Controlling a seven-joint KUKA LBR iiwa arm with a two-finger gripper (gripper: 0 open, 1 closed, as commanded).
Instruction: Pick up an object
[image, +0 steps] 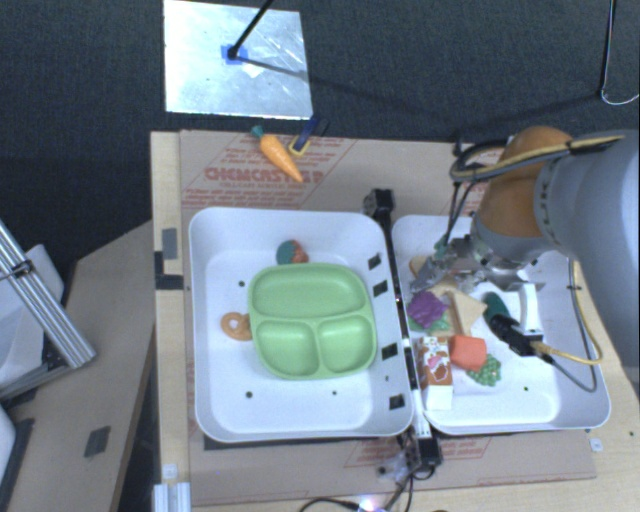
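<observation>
Bench (130, 290) of pale wood fills the middle of the frame and bears two shallow white bins side by side on a sheet of brown printed cardboard (330, 160). The left bin (215, 400) holds a green divided plate (310, 320) at its centre, a small orange ring-shaped toy (237, 326) just beside the plate's left edge, and a small round orange-and-teal object (292, 252) touching the plate's upper rim. The right bin (560, 400) holds a cluster of toy food in its left half: a purple piece (428, 310), a red-orange block (467, 351) just right of a printed card or packet (434, 365), a green leafy piece (488, 372) below the block, and a teal piece (497, 301) near a tan flat piece (464, 312). The grey arm (590, 210) with its orange band (512, 195) comes in from the right edge, and the gripper (440, 265) hangs over the upper left part of the right bin, just above the purple piece; whether the jaws are spread or pressed together cannot be told, and nothing is seen between them. A toy carrot (281, 157) lies on the cardboard above the left bin, and a shiny metal sheet (238, 58) sits at the upper left of the frame.
</observation>
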